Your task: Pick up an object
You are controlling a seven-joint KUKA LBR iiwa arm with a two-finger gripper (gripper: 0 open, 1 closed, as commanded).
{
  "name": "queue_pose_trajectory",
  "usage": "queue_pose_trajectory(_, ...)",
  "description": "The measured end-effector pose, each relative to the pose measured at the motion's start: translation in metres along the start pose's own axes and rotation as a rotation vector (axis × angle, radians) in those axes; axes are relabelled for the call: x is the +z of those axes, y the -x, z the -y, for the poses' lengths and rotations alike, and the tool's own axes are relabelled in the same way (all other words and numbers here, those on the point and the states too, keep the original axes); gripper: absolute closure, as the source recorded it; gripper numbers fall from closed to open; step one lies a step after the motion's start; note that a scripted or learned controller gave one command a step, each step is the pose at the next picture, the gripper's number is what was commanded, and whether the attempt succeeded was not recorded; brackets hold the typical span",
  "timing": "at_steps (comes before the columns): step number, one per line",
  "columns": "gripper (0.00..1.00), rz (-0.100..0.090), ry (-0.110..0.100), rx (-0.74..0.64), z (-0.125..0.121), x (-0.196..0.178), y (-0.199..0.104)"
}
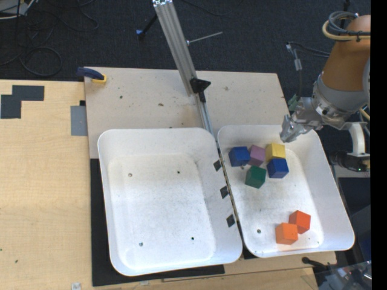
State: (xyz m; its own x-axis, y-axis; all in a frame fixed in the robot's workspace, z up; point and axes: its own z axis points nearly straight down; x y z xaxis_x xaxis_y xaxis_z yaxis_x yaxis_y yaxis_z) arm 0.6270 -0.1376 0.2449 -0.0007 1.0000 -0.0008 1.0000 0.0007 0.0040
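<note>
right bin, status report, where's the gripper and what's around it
Gripper over right bin's far rim, nothing seen between fingers. Yellow cube nearest, packed with purple, two blue, green. Two orange cubes lie apart, near corner.

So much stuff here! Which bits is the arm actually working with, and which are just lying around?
Part of the job:
- gripper
- right bin
- blue blocks
- purple block
- yellow block
- green block
- orange blocks

Just lying about:
- left bin
- metal rail
- clamp
- cables
</note>
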Motion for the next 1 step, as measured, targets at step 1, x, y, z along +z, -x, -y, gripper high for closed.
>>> queue_pose_trajectory(1, 1.00, -0.003, -0.008, -0.003, 0.0019, 0.0120, -0.0467)
